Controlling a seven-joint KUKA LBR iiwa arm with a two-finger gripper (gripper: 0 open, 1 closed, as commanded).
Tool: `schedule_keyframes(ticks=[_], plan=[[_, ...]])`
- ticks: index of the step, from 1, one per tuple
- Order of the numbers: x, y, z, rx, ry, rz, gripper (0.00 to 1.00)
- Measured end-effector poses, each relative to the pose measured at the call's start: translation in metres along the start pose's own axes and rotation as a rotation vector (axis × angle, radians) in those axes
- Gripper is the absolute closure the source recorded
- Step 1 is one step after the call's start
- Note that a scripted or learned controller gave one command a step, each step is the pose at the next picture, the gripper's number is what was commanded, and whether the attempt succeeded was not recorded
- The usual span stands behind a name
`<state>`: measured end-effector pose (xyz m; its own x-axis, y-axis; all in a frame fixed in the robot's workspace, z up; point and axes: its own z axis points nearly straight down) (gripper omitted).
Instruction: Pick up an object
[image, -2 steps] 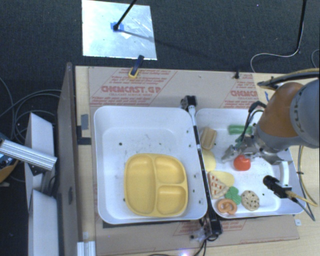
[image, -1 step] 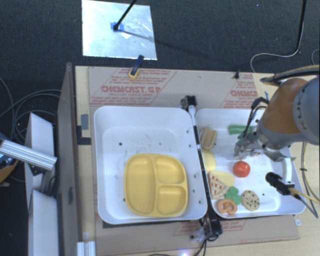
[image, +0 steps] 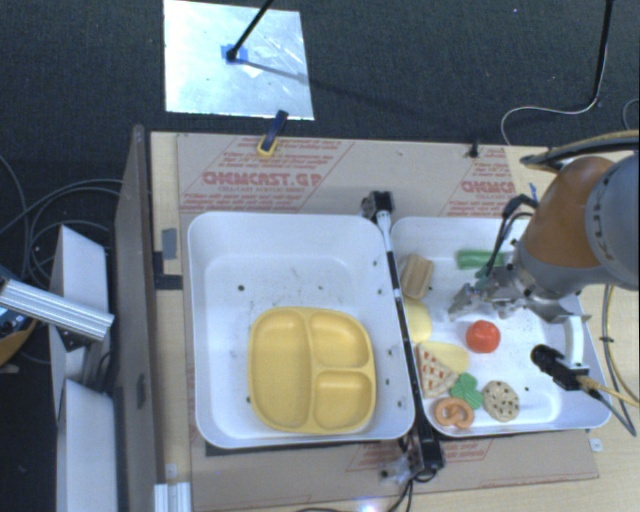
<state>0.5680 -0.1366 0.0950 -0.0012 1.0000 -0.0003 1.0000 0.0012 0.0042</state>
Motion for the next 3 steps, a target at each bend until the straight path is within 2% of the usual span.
schedule_keyframes(ticks=[1,2,3], plan=[[-0.003,-0.040,0.011,0.007,0.002,0.002,0.00],[-0.002,-0.037,0.000,0.000,0.000,0.000,1.00],[0.082,-0.029,-0.095,-0.004,0.002,-0.010,1.00]])
